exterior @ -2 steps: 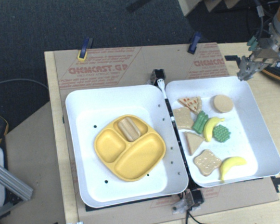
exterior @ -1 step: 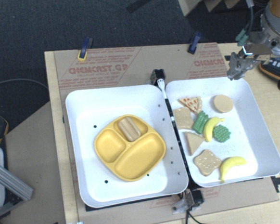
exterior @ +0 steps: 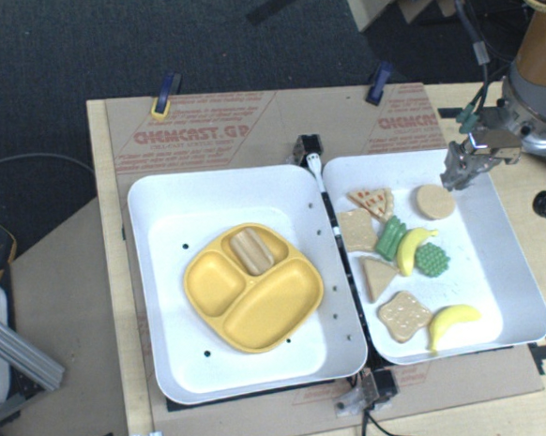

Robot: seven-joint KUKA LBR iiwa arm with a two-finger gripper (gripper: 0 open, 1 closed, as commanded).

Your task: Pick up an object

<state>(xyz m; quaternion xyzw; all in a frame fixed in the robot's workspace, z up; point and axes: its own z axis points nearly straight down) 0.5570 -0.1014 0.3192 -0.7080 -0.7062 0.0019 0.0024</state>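
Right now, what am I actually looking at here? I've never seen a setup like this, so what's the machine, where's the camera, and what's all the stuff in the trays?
One camera looks down at a slant on a bench with two shallow white bins. The grey robot arm reaches in from the right; its gripper hovers at the right bin's upper edge, near a round cracker. I see nothing held in it. That bin holds toy food: a pizza slice, two bananas, green vegetables and bread pieces. The left bin holds a yellow divided plate with a tan piece in one compartment.
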